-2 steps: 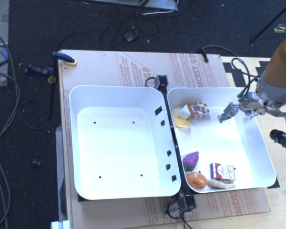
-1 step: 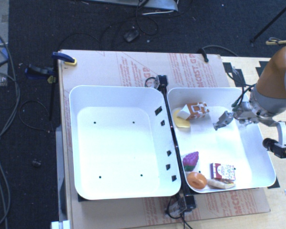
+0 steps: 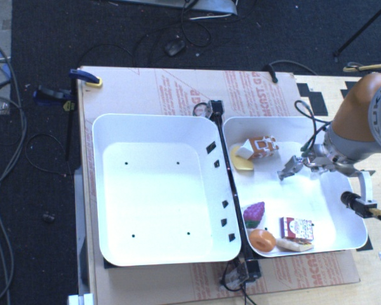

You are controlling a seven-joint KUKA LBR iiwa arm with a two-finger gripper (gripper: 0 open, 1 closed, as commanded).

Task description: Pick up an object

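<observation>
Nothing sits between the jaws, which look parted above bare bin floor; closing there would grab air, missing the carton.

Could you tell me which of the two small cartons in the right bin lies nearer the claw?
The orange-and-white carton, at the bin's far side; the red one lies at the near edge.
</observation>
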